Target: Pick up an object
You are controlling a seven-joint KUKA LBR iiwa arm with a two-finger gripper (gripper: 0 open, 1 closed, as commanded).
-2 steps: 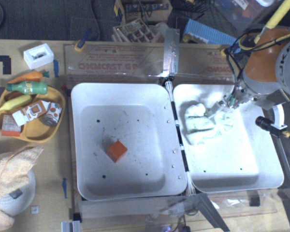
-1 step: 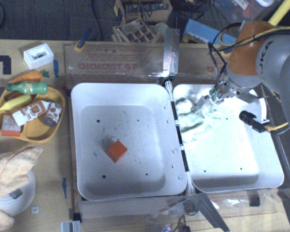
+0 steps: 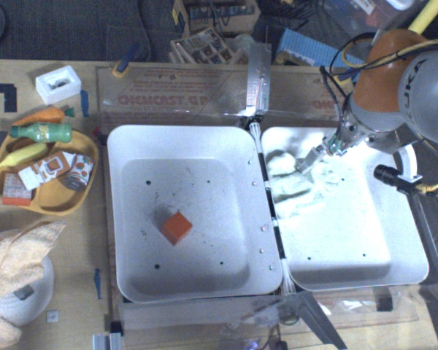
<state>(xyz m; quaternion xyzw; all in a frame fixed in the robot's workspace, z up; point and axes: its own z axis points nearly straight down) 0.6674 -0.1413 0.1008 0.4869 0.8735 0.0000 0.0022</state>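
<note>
Camera view: pincer [image 3: 312, 157] over the right bin [image 3: 365, 261], grip state unclear; no legible writing

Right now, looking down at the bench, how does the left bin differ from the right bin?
The left bin holds an orange block near its middle, while the right bin holds pale, washed-out items near its upper left that are hard to identify. The left bin has no arm over it; the gripper reaches into the right bin. The left bin looks evenly lit, the right bin glares bright. Both are shallow, white and sit side by side.
</note>
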